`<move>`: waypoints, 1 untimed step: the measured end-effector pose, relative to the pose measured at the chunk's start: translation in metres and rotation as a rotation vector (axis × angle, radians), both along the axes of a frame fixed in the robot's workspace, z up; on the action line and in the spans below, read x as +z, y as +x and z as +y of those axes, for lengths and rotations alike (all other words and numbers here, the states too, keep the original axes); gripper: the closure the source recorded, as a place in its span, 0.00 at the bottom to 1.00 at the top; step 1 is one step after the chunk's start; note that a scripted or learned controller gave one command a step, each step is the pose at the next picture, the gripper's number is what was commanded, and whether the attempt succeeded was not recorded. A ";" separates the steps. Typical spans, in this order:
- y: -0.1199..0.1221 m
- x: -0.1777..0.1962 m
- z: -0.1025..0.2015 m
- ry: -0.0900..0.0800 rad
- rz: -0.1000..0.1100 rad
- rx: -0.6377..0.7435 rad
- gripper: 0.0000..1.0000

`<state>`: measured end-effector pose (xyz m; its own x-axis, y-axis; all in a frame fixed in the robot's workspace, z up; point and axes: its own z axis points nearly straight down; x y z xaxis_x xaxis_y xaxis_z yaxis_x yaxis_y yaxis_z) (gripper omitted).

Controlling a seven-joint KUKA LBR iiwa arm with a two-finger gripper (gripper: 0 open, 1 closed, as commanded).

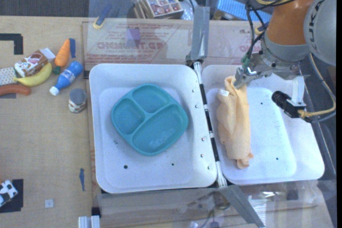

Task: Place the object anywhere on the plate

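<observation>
A yellow cloth (235, 125) lies stretched lengthwise along the left side of the right bin (299, 163). Its upper end is drawn up to a point at my gripper (241, 77). The gripper comes down from the orange-banded wrist (291, 13) and is shut on that upper end. The rest of the cloth trails toward the bin's front, where it bunches up. A teal divided plate (150, 119) sits in the middle of the left bin (107, 168), well to the left of the gripper, with nothing on it.
A raised divider (206, 115) runs between the two bins. On the bench left of the bins lie a banana (33, 76), a small blue bottle (66, 77), a carrot (63, 53) and a small can (77, 100). A black cable connector (286, 104) hangs over the right bin.
</observation>
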<state>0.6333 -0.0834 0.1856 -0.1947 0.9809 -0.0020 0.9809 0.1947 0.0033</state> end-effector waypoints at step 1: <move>-0.009 0.023 0.081 0.001 0.001 -0.022 1.00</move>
